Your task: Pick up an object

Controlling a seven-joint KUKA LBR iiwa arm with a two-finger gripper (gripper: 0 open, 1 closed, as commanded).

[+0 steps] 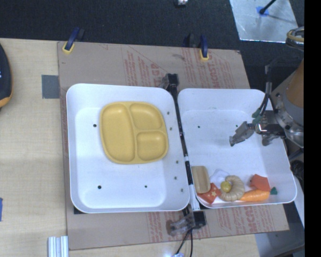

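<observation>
Overhead view of my two-bin bench, arm entering from the right. The gripper [246,135] hangs over the bare middle of the right bin [214,98], and its two dark fingers point left and downward with a visible gap between them and nothing in that gap, so I read the hand as spread and unloaded. The candidate objects lie well apart from it, crowded along the near edge of the same bin: a tan block [200,179] against the left wall, a ridged beige ring-shaped piece [233,187] beside it, an orange carrot-like piece [254,196] along the rim, a red-orange piece [260,182] behind that, and a red piece [207,197] partly under the others. I judge this clustering to follow from the slope of the bin floor toward its wall, though I cannot confirm it. The left bin [80,143] carries a yellow divided plate [134,131], lying flat near its far half. In my estimate the pick has not begun; the hand would need to travel toward the near edge, where tight packing makes an isolated grasp doubtful.
</observation>
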